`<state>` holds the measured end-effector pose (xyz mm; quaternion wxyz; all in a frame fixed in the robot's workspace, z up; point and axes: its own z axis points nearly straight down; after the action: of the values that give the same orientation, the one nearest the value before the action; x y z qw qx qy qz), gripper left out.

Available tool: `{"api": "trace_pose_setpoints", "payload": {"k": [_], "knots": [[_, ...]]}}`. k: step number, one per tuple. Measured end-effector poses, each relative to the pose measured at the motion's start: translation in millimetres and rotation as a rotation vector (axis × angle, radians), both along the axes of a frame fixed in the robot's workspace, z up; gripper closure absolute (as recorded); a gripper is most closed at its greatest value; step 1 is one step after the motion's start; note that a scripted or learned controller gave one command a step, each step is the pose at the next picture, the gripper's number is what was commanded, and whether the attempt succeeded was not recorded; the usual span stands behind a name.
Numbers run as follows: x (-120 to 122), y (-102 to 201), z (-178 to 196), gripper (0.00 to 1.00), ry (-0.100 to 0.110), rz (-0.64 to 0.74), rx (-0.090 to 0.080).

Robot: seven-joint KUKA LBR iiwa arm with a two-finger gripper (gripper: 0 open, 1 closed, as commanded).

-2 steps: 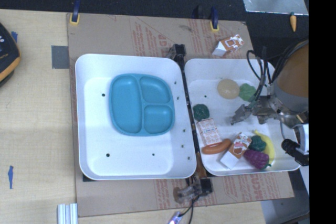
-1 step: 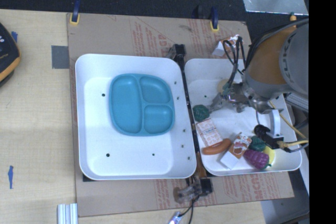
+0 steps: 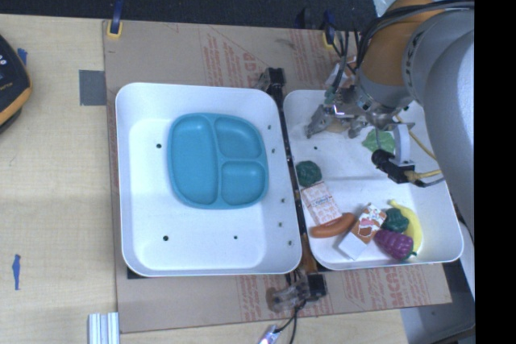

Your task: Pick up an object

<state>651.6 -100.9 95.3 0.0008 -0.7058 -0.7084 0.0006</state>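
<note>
I see gripper [image 3: 332,123] low in right bin [image 3: 451,246], grip unclear | green lump [image 3: 308,172] nearest: light, rounded, pinch across middle

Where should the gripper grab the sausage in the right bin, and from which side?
Grip the sausage across its middle, coming straight down from above. It lies flat and long, running left to right, so the fingers would best close across its narrow width. The card sits close behind it and the white block near its right end, so the middle looks freest.
</note>
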Motion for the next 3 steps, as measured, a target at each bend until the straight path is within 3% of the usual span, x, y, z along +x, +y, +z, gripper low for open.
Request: {"api": "trace_pose_setpoints", "payload": {"k": [1, 2, 3], "knots": [[4.9, -45.5, 45.7, 0.00, -0.001, -0.001, -0.001], [-10.9, -43.9, -3.5, 0.00, 0.001, 0.001, -0.001], [-7.7, -45.2, 11.9, 1.00, -0.007, 0.004, -0.004]]}}
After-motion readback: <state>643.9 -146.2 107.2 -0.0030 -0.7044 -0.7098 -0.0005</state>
